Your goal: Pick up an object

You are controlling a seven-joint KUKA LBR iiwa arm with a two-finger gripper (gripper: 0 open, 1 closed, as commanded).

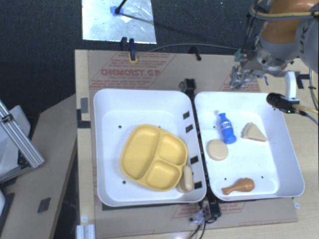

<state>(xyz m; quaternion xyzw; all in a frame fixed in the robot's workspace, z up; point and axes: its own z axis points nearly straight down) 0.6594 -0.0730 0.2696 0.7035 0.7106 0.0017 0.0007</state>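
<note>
The right bin (284, 133) holds a blue bottle (226, 128), a tan wedge like a sandwich slice (253, 132), a round beige cookie (217, 150) and a brown drumstick (239, 185). In the left bin (107, 113) lies a yellow divided tray (153, 156), with a pale bread roll (187, 178) against its lower right corner. My gripper (240, 77) hangs above the back rim of the right bin, well up and behind the bottle, with nothing seen in it.
The grey arm with its orange band (289, 14) comes in at the upper right. A black cable fitting (280, 101) sits over the right bin's far right rim. A metal sheet (118, 13) lies behind the bench.
</note>
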